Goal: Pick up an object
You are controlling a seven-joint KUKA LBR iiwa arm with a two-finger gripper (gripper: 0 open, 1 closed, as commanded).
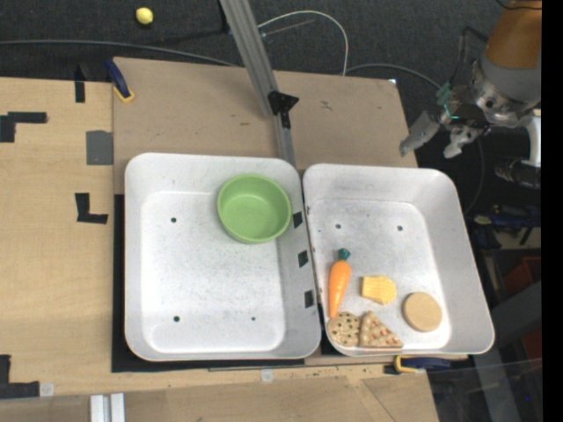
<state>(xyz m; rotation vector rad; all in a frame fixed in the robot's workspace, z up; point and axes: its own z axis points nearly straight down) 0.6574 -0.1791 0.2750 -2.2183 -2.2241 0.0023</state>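
The right bin (pixel 457 236) holds an orange carrot (pixel 339 287), a yellow cheese wedge (pixel 378 289), a round tan biscuit (pixel 422 311), a chocolate-chip cookie (pixel 345 329) and a pizza slice (pixel 379 333), all clustered at its near edge. A green bowl (pixel 253 207) sits upright at the far side of the left bin (pixel 149 262). My gripper (pixel 436 142) hangs open beyond the right bin's far right corner, above the bench edge, with nothing between its fingers. It is well away from every object.
A slanted metal pole (pixel 251 47) runs from the top down to the gap between the bins. Cables trail across the dark floor behind. A yellow ball (pixel 144 15) lies far back left, and a blue clamp (pixel 119 79) grips the board's corner.
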